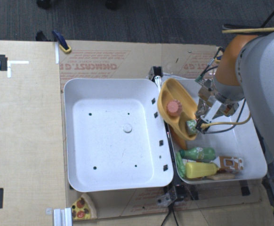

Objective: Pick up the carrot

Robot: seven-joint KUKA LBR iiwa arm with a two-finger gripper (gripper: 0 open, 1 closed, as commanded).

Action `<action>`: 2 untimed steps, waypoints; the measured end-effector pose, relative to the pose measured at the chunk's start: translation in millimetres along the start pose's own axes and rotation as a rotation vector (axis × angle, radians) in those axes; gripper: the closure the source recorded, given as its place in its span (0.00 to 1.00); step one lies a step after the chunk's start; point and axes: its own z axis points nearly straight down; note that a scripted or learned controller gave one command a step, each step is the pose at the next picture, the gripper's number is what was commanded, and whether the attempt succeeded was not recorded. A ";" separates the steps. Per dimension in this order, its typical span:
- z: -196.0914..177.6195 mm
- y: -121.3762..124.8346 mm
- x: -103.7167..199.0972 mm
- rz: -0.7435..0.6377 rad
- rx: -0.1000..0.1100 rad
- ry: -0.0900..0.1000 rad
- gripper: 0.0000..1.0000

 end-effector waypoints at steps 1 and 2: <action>-0.8 0.2 0.8 -0.001 -0.001 0.002 0.00; 11.7 20.9 8.5 0.511 0.006 0.005 0.00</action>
